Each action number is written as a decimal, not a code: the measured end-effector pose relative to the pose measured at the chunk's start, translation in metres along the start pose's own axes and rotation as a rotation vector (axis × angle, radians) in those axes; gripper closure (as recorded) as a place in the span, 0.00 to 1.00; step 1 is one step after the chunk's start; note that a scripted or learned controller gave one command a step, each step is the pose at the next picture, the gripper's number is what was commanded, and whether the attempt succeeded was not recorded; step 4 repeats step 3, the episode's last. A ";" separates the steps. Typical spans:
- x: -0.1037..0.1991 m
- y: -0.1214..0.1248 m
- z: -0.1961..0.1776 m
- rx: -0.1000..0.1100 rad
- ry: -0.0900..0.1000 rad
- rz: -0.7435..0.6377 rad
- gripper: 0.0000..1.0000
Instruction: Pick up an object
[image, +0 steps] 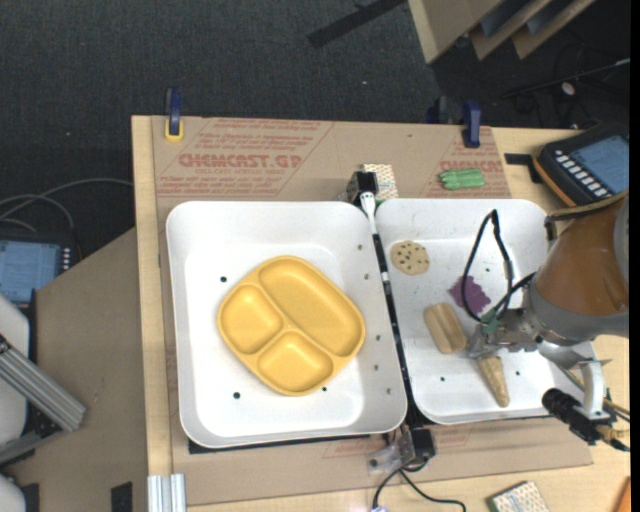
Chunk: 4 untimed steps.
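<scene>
The right bin holds a round cookie, a purple piece, a tan bread-like roll and a tan cone-shaped piece. My gripper hangs low over the bin floor, between the roll and the cone and just below the purple piece. It sits right at the cone's upper end. The arm's orange band and grey wrist reach in from the right and hide the bin's right side.
The left bin holds a yellow three-compartment plate. A green object lies on the board behind the right bin. A black cable loops over the right bin. A tablet sits at the far right.
</scene>
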<state>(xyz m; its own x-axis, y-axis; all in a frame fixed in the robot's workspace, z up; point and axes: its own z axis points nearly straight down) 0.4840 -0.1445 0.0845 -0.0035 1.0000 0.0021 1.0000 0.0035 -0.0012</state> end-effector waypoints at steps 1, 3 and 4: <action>0.052 0.041 -0.038 -0.009 -0.002 -0.004 1.00; 0.023 0.121 0.001 -0.007 -0.005 0.001 0.00; 0.023 0.121 0.001 -0.007 -0.005 0.001 0.00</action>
